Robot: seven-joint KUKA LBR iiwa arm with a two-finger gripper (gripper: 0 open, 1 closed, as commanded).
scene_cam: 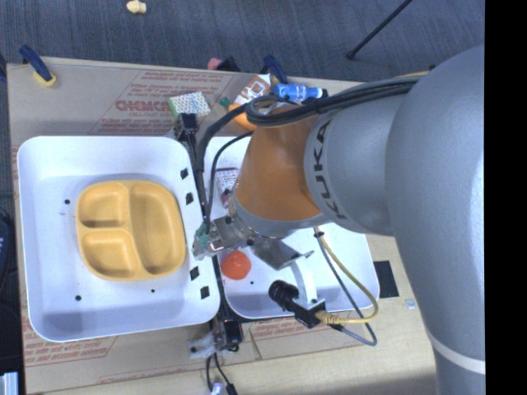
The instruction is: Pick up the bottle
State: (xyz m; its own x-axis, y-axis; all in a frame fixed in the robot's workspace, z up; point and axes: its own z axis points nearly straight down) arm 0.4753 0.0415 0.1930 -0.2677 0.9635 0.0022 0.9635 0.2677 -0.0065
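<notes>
The jaws' state cannot be told: the gripper (216, 239) sits low in the right bin (356, 263), by its left wall. An orange ball (236, 264) lies just beside it. The bottle cannot be made out. Left of that bin, a yellow tray (130, 229) rests in the left bin (43, 171).

Lighting: even, diffuse, fairly bright, apparently from overhead. Left bin (49, 159) rendered near-white, close to blown out along its rim, with a soft grey shadow in its lower left corner. Yellow tray (130, 228) showed gentle shading in its compartments and no hard glare. Arm (428, 171) carried a broad soft highlight on its grey shell; beneath it, the right bin (350, 257) lay partly in shadow. Image low in resolution, mildly soft throughout, fine print on the cardboard (156, 97) barely legible. Carpet (123, 23) darker, slightly noisy.
</notes>
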